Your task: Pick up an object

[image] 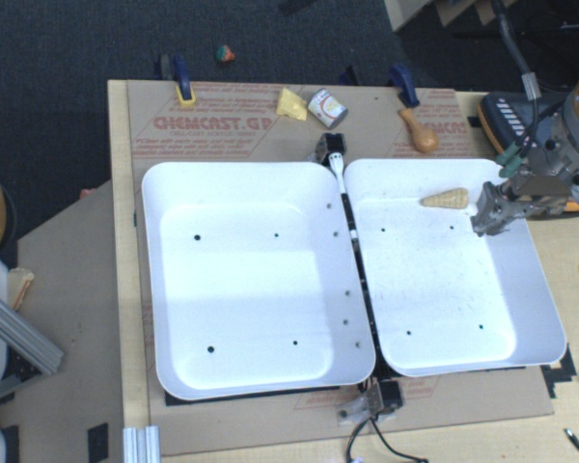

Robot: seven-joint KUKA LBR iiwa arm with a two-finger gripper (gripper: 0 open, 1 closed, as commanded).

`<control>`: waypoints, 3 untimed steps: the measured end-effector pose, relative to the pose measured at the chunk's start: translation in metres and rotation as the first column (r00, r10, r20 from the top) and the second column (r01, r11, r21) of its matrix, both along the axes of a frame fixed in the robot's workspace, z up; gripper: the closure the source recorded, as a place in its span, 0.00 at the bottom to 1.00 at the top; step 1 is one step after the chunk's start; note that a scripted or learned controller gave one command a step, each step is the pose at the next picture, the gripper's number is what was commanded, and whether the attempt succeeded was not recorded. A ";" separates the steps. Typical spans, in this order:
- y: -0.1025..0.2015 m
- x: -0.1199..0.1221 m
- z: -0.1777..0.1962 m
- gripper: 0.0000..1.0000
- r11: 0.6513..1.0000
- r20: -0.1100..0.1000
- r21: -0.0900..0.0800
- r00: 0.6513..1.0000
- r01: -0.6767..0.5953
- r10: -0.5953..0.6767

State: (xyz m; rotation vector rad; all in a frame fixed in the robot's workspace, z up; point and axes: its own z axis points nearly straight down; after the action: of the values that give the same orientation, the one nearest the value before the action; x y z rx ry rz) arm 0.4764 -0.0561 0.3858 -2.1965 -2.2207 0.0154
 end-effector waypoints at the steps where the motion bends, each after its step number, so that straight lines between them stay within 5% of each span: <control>1: 0.053 0.025 -0.146 1.00 1.000 0.002 -0.004 1.000 0.006 -0.006; 2: 0.014 0.047 -0.052 1.00 1.000 0.032 -0.008 0.999 0.015 -0.014; 3: -0.021 0.063 0.105 1.00 1.000 0.042 -0.010 0.999 0.014 -0.014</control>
State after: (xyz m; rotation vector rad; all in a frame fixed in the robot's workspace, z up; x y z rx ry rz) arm 0.5391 -0.0774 0.4911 -2.2381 -2.2313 -0.0197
